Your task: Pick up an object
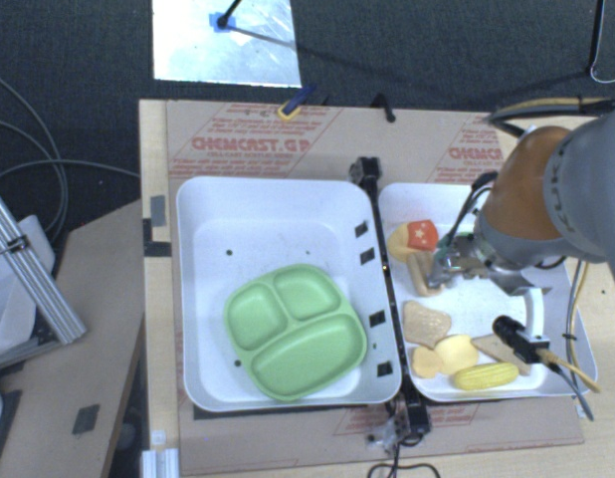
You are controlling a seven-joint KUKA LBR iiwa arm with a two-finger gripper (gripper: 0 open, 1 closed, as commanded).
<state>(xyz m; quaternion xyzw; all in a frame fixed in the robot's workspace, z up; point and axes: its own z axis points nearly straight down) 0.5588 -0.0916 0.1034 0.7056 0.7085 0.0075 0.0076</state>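
Grey arm in from 3 o'clock, orange band above the wrist, bent over the right bin. Hand low inside that bin, toward its 9 o'clock wall, with a tan block just beside it at 9 o'clock. Cannot tell from this slant how wide the hand stands, nor whether it touches the block.

At 11 o'clock from the hand, a red piece resting against a yellow-orange piece.

Toward 6 o'clock from the hand and apart from it, a cluster along the bin's 6 o'clock wall:
- a pale flat slice
- a yellow round piece touching the slice at its 5 o'clock
- a small orange piece at the slice's 6 o'clock
- a yellow corn-like piece lying at 4 o'clock of the round one
- a brown strip just beside the round one at 3 o'clock

In the left bin, at 9 o'clock of the right one, a green divided plate with three compartments, lying flat toward the bin's 6 o'clock side.

Both bins side by side on a tabletop covered by a brown sheet with red lettering.
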